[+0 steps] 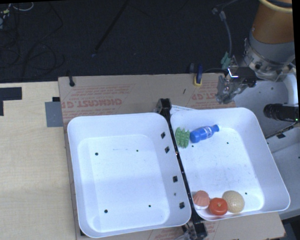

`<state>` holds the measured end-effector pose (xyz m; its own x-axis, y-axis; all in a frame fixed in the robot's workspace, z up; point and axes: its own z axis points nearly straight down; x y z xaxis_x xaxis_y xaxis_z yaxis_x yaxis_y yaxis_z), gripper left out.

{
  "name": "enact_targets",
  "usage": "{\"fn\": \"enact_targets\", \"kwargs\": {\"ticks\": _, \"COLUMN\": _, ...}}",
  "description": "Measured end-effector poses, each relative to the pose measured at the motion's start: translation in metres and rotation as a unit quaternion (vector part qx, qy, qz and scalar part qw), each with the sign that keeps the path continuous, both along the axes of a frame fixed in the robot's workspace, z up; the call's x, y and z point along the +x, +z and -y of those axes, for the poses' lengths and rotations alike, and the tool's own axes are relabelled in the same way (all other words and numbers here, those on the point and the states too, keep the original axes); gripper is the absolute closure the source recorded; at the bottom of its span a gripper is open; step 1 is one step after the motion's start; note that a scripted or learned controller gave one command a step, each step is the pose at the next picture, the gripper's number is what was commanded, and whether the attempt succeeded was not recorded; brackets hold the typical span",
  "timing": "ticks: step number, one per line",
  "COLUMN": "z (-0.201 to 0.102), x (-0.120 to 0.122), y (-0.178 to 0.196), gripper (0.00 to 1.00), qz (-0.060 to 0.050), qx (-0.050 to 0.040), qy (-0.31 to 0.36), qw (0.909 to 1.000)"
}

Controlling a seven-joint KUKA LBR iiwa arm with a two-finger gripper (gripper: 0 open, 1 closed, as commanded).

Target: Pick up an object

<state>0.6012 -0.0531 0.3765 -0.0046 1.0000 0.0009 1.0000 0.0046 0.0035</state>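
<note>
The right bin (267,149) holds a blue bottle (204,133) lying on its side near the back left, with a green knobbly item (182,137) touching its left end. At the bin's front edge sit a pink piece (200,198), a red tomato-like ball (218,206) and a tan round ball (233,201), close together. My gripper (226,95) hangs above the back rim of the right bin, up and to the right of the bottle, and I see nothing between its fingers.
The left bin (77,173) sits beside the right one, with a black divider strip (174,161) between them. Both rest on a cardboard sheet (112,96) on a pale wooden bench (26,177). Cables lie on the dark floor behind.
</note>
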Motion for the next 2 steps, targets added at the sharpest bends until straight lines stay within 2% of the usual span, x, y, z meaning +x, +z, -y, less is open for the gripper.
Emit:
{"fn": "enact_targets", "kwargs": {"ticks": 1, "z": -0.082, "x": -0.058, "y": -0.030, "gripper": 1.00, "qz": -0.006, "qx": 0.0008, "qy": 0.002, "qw": 1.0000}}
{"fn": "enact_targets", "kwargs": {"ticks": 2, "z": -0.122, "x": -0.074, "y": 0.097, "gripper": 1.00, "qz": 0.002, "qx": 0.0007, "qy": 0.001, "qw": 1.0000}}
